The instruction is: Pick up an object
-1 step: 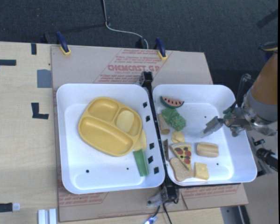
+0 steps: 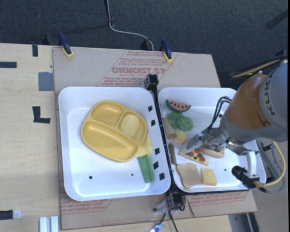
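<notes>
The right bin (image 2: 227,94) holds several toy foods: a watermelon slice (image 2: 177,105), a green broccoli (image 2: 180,122), a pizza slice (image 2: 195,155), a slice of bread (image 2: 188,174) and a yellow cheese block (image 2: 208,177). My gripper (image 2: 205,142) hangs low in this bin, just above the upper end of the pizza slice and beside a tan bread-like piece (image 2: 214,152). The grey and orange arm (image 2: 253,111) comes in from the right and hides part of the bin floor.
The left bin (image 2: 69,144) carries a yellow divided plate (image 2: 114,130) and a green stick (image 2: 145,168) by the shared wall. A black divider (image 2: 157,124) runs between the bins. Small tan and yellow pieces (image 2: 175,133) lie near the divider in the right bin.
</notes>
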Robot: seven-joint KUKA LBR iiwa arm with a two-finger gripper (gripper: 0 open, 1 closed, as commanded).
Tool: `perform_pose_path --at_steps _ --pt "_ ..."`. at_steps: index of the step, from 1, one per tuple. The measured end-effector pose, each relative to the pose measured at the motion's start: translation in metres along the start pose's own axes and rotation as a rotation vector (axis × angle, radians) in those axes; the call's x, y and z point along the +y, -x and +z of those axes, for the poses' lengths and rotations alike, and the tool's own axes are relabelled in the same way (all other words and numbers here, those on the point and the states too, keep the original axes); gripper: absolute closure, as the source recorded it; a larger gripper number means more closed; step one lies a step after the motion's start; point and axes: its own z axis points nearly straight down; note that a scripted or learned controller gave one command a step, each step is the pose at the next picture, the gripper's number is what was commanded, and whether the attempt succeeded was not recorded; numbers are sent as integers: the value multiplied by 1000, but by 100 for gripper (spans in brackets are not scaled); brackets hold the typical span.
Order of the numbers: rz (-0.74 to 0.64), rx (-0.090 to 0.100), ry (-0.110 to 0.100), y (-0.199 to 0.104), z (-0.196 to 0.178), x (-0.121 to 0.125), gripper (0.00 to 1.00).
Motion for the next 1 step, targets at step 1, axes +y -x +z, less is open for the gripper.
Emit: perform_pose_path --at_steps 1 --pt "2 -4 -2 -4 18 33 0"
